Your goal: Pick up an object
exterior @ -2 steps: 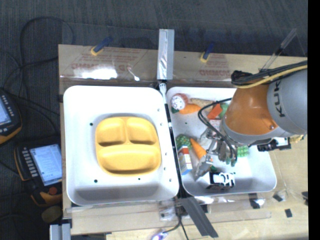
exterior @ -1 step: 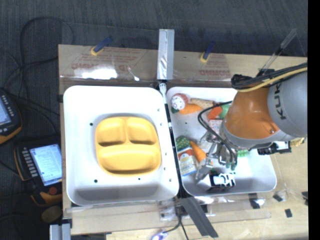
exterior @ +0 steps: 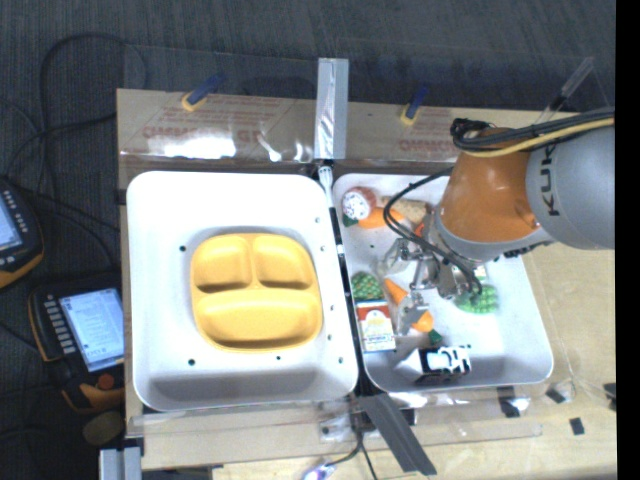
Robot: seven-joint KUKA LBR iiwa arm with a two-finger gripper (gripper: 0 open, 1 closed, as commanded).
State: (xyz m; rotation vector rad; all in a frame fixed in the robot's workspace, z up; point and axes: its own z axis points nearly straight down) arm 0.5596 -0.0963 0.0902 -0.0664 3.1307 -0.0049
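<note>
The camera view shows the arm (exterior: 530, 193) reaching in from the right over the right bin (exterior: 525, 343), its gripper (exterior: 425, 286) lowered among a jumble of small things: an orange piece (exterior: 397, 290) just beside the fingertips, a green toy (exterior: 366, 285) to the left, a small red-and-white carton (exterior: 375, 328) below and a black-and-white toy car (exterior: 445, 360) near the front wall. Whether the gripper is wide, narrow or clasping anything cannot be told from here, as the wrist hides it. The left bin (exterior: 160, 268) holds a yellow divided tray (exterior: 257, 286).
</note>
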